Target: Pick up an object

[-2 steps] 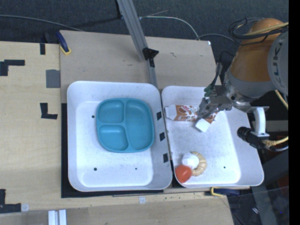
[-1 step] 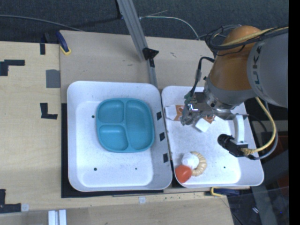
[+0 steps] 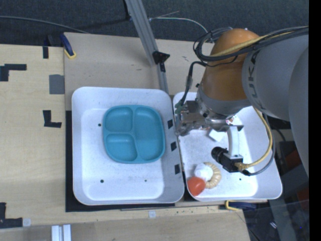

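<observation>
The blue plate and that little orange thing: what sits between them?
In the camera view, bare left-bin floor, then the two bins' adjoining walls, separate the blue plate from the orange thing.

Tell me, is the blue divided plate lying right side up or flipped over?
Right side up: the blue divided plastic plate in the left white bin shows its three hollow compartments facing upward.

**Camera placement: single fixed overhead view**

One camera, mounted above the counter (image 3: 30,134), looking down at a slant. Middle distance: both white bins (image 3: 85,185) fit within frame. The arm (image 3: 271,69) enters from the right.
</observation>
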Robot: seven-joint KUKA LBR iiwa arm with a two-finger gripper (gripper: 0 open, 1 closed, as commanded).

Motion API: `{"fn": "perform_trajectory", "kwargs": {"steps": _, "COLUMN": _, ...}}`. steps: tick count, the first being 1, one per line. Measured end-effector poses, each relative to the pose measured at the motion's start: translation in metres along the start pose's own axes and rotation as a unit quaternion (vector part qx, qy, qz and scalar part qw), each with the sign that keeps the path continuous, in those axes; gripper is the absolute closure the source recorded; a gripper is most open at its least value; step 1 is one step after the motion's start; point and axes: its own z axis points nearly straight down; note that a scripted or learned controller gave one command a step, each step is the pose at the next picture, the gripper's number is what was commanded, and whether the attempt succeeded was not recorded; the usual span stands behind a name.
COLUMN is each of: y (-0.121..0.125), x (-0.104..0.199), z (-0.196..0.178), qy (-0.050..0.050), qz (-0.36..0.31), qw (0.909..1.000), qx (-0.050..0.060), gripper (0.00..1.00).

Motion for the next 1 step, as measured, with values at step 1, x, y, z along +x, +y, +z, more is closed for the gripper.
{"fn": "perform_trajectory", "kwargs": {"steps": 1, "y": -0.0066, "x": 0.0558, "z": -0.0004, "qy": 0.000, "qz": 0.000, "qw": 1.0000, "qx": 0.000, "gripper": 1.00}}
